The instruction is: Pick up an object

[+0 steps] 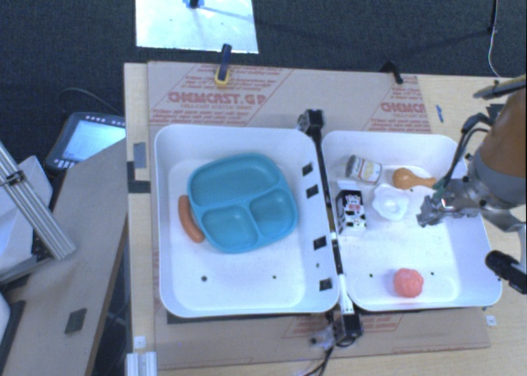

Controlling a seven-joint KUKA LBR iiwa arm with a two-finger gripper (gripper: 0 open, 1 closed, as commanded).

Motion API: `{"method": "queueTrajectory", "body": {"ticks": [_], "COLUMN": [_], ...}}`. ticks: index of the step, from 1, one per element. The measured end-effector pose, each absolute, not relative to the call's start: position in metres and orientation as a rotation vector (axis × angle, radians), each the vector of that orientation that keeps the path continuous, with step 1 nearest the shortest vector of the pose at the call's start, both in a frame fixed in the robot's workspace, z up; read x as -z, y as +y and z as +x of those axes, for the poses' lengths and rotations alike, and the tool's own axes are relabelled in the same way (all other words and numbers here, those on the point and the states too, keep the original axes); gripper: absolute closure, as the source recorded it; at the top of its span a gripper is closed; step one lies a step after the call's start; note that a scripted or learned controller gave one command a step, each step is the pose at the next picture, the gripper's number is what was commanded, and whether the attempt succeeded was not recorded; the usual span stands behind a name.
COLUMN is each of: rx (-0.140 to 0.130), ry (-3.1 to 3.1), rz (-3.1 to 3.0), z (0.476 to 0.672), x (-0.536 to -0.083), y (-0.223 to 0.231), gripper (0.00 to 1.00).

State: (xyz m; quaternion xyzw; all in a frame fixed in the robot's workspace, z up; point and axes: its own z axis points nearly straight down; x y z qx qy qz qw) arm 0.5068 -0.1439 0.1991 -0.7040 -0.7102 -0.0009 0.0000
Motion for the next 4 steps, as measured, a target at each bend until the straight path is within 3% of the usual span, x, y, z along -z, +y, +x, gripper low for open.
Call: {"method": "queueTrajectory", "body": {"ticks": [3, 4], "rx": [0.005, 0.004], "ry": [-2.233, -2.233], "rz": [-2.211, -2.209], "z": [0.500, 0.509], "x": [-0.211, -0.208], "y": [0.008, 0.067], "gripper": [1.00, 1.00]}}
